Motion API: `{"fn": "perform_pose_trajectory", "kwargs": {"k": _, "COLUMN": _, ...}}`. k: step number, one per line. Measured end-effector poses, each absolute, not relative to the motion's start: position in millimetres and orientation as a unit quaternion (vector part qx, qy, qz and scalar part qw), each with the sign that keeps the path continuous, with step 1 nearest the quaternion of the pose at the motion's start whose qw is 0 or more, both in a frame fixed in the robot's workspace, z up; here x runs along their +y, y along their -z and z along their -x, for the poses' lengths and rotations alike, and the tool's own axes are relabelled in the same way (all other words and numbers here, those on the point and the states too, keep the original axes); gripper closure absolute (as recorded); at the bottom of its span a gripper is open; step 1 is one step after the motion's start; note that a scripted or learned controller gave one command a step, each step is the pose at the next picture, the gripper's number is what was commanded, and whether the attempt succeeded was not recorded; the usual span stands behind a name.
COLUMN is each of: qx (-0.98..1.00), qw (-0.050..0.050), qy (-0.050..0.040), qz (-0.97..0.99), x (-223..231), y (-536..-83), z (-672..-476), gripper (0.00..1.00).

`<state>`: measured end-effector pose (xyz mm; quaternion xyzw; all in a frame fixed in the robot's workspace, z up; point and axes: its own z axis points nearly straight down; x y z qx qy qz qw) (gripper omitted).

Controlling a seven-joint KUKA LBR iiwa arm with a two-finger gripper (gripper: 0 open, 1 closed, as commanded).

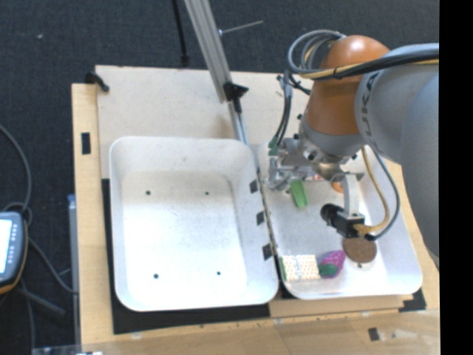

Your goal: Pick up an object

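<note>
The gripper point(294, 177) hangs over the right bin point(403, 276), toward its eleven o'clock corner; a green object point(298, 194) shows just below it, though whether the jaws pinch it I cannot tell; a straight, slow lift suits best; the arm point(384, 95) reaches in from three o'clock, wrist bent downward.

1. Both bins, left point(185, 220) and right point(392, 272), are seen as matt white plastic, finely speckled.
2. The bench point(162, 102) looks like pale, unpolished wood.
3. The arm point(399, 102) is finished in smooth grey, with a glossy orange band point(347, 87).
4. The pole point(207, 35) appears as ribbed, bright metal.
5. The floor point(74, 21) resembles dark, rough carpet.
</note>
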<state>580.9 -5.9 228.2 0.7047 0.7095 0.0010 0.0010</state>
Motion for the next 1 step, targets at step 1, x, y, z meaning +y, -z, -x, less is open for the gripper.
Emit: {"fn": "perform_pose_trajectory", "kwargs": {"k": 1, "qx": 0.710, "qw": 0.000, "qy": -0.0013, "qz": -0.704, "x": 52.4, "y": -225.7, "z": -601.5, "gripper": 1.00}}
